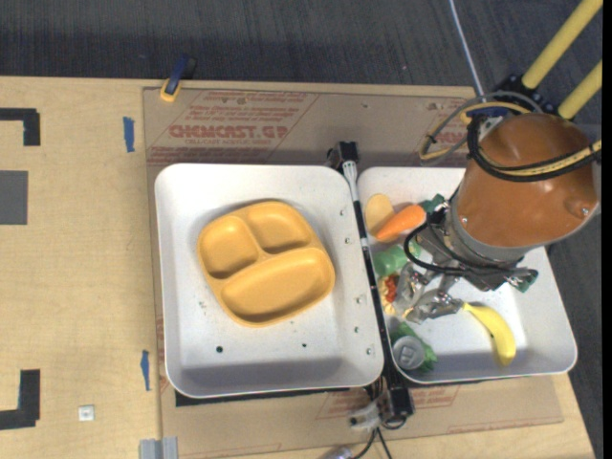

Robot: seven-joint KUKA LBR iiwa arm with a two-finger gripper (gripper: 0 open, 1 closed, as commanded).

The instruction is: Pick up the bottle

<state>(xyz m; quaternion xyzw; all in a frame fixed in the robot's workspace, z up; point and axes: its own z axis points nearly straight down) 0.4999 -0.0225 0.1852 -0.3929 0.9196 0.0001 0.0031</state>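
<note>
The green bottle [411, 353] lies at the near left corner of the right bin [550, 347], beside a banana [494, 330]. The gripper [427, 297] hovers just above it, its opening unclear, so the approach looks unfinished; next it needs lowering squarely over the bottle.

Landmark: the right bin [545, 352]
Back of the right bin: covered by the arm [521, 194], so its floor there cannot be seen
Green things [390, 260] by the bin's left wall: partly under the arm, kind unclear
Gripper [421, 299] over the bin's middle: a tangle of metal, finger state cannot be told
Arm: cut off by the right edge
Yellow poles [564, 32] behind the bin: run out at the top right corner
</note>
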